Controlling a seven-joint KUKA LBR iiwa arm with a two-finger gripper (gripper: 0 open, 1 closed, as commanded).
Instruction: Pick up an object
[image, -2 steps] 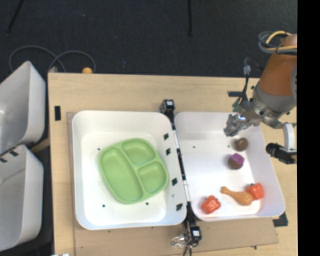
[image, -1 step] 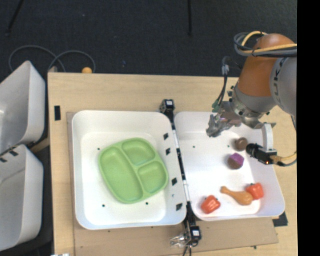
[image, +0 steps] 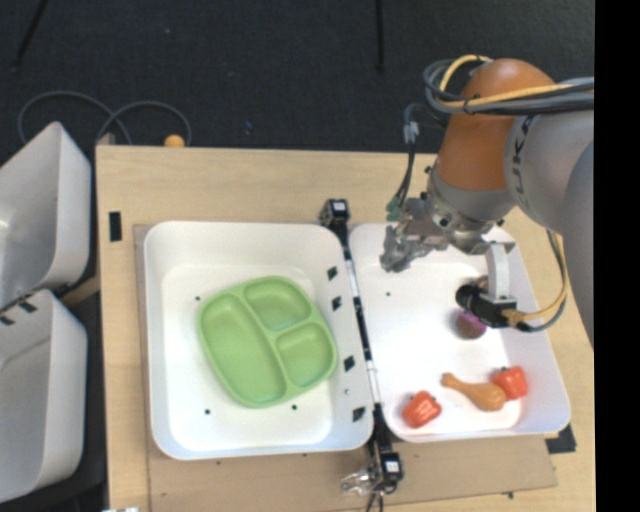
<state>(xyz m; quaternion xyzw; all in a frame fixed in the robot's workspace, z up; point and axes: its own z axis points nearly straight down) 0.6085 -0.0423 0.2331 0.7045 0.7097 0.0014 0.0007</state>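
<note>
Arm comes in over the far-right corner of the tabletop (image: 120, 330), w/ the tool (image: 398, 252) hanging above the far-left part of the right bin (image: 400, 330), close to the divider between the two bins. Tool state: can't tell from this angle, wrist body blocks the view, and nothing can be seen held in it. Candidates to pick all sit in the right bin: a dark purple object (image: 471, 322) by the bin's right wall, partly tucked under a white-and-black piece of the arm's hardware; an orange-brown drumstick-shaped toy (image: 474, 391) near the bin's near edge; a red-orange piece (image: 512, 381) just beside the drumstick's fat end, toward the near-right corner; and a red pepper-like piece (image: 422, 409) near the bin's near edge, closer to the divider. Left bin (image: 160, 300) carries a green divided plate (image: 266, 341), roughly mid-bin; flat and wide, likely a poor grasp target. Judgement: arm is in the approach/choose phase, no grasp made yet. To do it well: pick an isolated item, prob. the red pepper-like piece, since it stands apart from its neighbours w/ bare floor around it; come straight down, straddle it across its narrow width, close only once low enough. Drumstick + red-orange piece are nearly touching, so risk of nudging one while closing on the other. Purple item sits near the wall, less clearance.
</note>
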